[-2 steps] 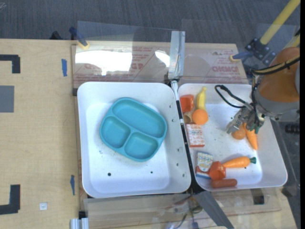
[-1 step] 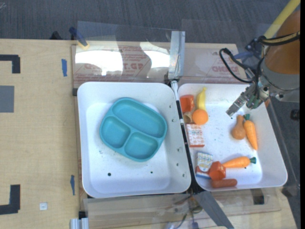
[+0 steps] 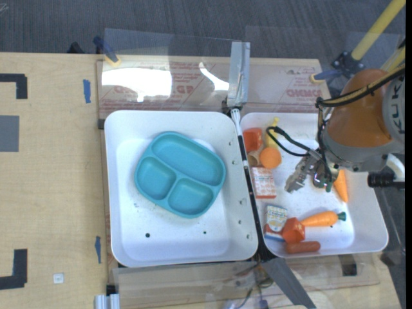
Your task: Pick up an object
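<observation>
Orange-banded and grey, my wrist hangs over the right white bin [image 3: 370, 234], with my gripper [image 3: 308, 177] at centre right of the frame above bare floor, closed on nothing that I can see. Below it, lower right, lies a plastic toy carrot [image 3: 320, 219], orange with a green tip: probably light, stiff and slick, best pinched across its thick middle. Beside it sit a small printed carton [image 3: 276, 216] and a red plastic sausage [image 3: 302, 246]. Left, a turquoise divided plate [image 3: 180, 174] looks smooth and hard.
</observation>
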Motion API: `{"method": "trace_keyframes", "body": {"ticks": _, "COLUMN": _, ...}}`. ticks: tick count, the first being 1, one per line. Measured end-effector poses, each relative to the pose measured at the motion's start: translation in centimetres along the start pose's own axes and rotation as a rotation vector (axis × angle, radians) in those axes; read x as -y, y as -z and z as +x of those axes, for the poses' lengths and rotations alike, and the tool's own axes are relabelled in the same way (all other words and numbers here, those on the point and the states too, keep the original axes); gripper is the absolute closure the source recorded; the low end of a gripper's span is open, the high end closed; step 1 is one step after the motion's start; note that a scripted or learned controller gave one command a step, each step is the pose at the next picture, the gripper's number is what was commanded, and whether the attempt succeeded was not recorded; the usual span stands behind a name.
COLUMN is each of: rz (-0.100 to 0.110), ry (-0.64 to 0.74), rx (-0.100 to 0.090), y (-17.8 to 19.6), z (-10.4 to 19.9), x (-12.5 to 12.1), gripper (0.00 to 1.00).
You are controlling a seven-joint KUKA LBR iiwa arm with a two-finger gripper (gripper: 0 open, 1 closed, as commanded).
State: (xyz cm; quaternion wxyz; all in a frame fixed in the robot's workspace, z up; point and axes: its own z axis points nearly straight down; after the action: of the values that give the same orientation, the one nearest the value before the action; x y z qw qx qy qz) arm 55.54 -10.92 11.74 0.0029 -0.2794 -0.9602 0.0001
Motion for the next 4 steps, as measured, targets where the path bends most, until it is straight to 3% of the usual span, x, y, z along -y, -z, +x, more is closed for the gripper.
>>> {"method": "trace_keyframes", "body": {"ticks": 1, "rz": -0.003, "ry": 0.0, "rx": 0.008, "y": 0.4, "z": -0.2, "x": -0.1, "gripper": 0.0}}
{"method": "trace_keyframes", "body": {"ticks": 2, "rz": -0.005, "ry": -0.009, "rx": 0.018, "y": -2.8, "z": 0.9, "x": 5.4, "gripper": 0.0}}
{"method": "trace_keyframes", "body": {"ticks": 3, "rz": 0.0, "ry": 0.382, "rx": 0.018, "y": 3.1, "z": -4.3, "x": 10.6, "gripper": 0.0}}
{"method": "trace_keyframes", "body": {"ticks": 4, "rz": -0.003, "ry": 0.315, "rx": 0.015, "y": -2.9, "z": -5.6, "x": 9.9, "gripper": 0.0}}
